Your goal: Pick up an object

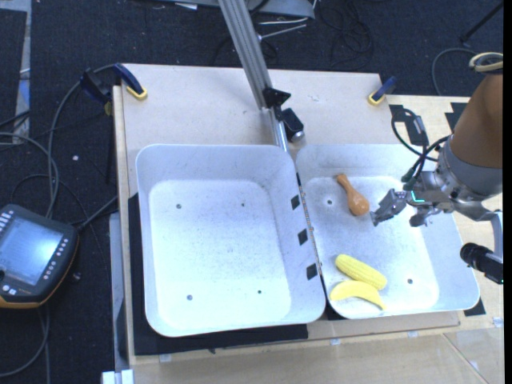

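Observation:
The right bin [448, 294] holds three objects. An orange-brown wooden pestle-shaped piece [353, 196] lies near its back left. A yellow corn cob [362, 270] and a yellow banana [357, 294] lie side by side near the front left corner. My gripper [402, 213] hovers over the middle of the right bin, just right of the wooden piece and apart from it. Its fingers stand open with nothing between them.
The left bin [152, 214] is to the left, and black clips run along the wall the two bins share. A slanted metal post [250, 46] rises behind the bins. A teach pendant [28, 254] lies off the bench at the left.

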Robot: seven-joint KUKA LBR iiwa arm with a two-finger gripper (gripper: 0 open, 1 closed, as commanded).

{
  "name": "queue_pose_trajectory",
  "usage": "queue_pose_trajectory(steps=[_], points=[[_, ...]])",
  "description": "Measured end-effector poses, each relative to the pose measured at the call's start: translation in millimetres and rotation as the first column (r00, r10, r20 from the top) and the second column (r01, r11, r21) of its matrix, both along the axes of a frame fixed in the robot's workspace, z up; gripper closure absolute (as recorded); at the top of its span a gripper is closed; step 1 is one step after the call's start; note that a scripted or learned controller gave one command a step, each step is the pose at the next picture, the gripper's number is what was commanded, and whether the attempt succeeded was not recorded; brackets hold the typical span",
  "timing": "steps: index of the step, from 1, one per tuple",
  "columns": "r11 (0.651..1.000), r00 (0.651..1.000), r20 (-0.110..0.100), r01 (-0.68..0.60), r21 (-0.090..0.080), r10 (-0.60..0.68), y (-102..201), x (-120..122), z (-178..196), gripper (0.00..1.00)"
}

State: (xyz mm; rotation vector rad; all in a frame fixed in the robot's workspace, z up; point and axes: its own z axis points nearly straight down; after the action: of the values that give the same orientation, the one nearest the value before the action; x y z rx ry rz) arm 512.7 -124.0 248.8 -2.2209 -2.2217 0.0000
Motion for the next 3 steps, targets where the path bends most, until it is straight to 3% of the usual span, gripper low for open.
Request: queue_pose_trajectory(steps=[1, 3], points=[[1.000, 1.000, 0.000, 0.000, 0.000, 0.000, 0, 0, 0, 0.00], [1.000, 1.000, -0.006, 0.001, 0.001, -0.001, -15, 1, -109, 0.00]])
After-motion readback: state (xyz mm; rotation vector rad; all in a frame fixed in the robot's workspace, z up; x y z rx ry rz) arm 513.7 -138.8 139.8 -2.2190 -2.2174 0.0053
